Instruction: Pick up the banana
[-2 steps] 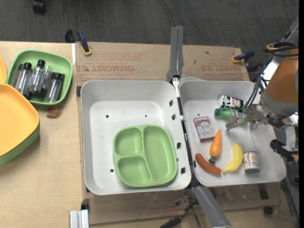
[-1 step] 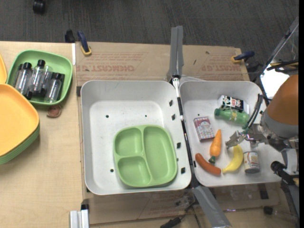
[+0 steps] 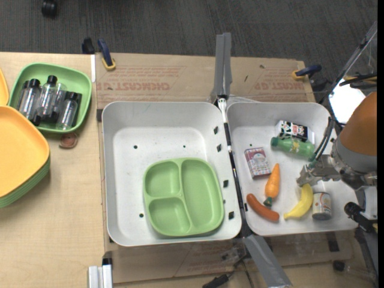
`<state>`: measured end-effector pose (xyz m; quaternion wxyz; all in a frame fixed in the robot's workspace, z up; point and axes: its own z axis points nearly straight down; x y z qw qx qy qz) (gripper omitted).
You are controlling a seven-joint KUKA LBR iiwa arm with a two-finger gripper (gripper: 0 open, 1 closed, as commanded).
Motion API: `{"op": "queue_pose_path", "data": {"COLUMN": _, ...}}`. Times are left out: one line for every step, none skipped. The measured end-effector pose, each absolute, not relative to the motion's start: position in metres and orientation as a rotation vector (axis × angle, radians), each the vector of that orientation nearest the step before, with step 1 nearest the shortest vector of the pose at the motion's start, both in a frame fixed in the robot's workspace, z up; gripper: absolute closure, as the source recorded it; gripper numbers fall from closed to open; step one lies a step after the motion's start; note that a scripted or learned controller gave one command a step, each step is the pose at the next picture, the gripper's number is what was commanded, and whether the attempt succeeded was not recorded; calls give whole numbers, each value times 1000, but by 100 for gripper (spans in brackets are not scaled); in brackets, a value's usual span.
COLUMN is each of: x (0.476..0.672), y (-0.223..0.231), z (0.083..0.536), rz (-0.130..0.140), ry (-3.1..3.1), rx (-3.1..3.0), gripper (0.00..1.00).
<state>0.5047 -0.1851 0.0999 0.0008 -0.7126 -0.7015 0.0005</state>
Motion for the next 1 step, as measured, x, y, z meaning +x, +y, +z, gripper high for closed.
{"op": "queue_pose_path", "data": {"x": 540, "y": -153, "z": 185, "rz": 3, "ry": -2232, "rx": -2211, "gripper": 100}}
